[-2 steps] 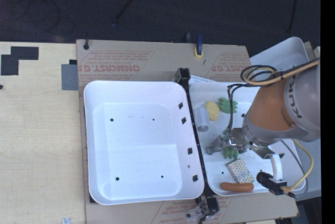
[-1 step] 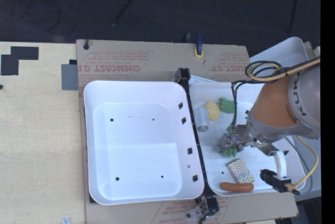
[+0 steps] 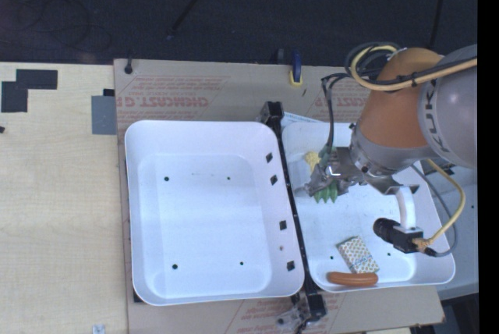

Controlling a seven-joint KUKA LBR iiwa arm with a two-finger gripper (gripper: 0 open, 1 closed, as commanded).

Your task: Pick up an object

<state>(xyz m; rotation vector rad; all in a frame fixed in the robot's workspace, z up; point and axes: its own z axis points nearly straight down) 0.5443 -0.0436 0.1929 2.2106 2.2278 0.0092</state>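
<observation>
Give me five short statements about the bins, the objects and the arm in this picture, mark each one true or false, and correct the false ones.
1. The gripper is over the right bin. True.
2. An orange sausage-shaped object lies in the left bin. False: it lies in the right bin, near its front rim.
3. A small patterned box sits just above the orange sausage-shaped object in the picture. True.
4. The green object is at the far left of the bench. False: it lies in the right bin, right by the gripper.
5. The arm reaches in from the left. False: it comes in from the right of the picture.
</observation>
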